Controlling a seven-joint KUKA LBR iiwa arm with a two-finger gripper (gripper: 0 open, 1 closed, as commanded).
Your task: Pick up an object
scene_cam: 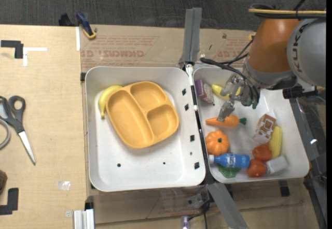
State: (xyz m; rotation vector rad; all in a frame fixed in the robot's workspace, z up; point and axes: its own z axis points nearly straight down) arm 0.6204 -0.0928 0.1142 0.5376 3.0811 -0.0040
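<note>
over right bin [295,168], claw [226,114] touching carrot [224,122] below, grip state unclear

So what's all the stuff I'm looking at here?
divided plate: one, orange-yellow, left bin
banana: one, yellow, tucked behind the plate's left edge
carrot: one, orange, right bin, under the tool
pumpkin: one, orange, right bin
bottle: one, blue, right bin front
corn: one, yellow, right bin
scissors: one pair, grey, bench far left
bins: two, white, side by side
arm: one, grey and orange, from the right
tool: one, above the carrot
</note>
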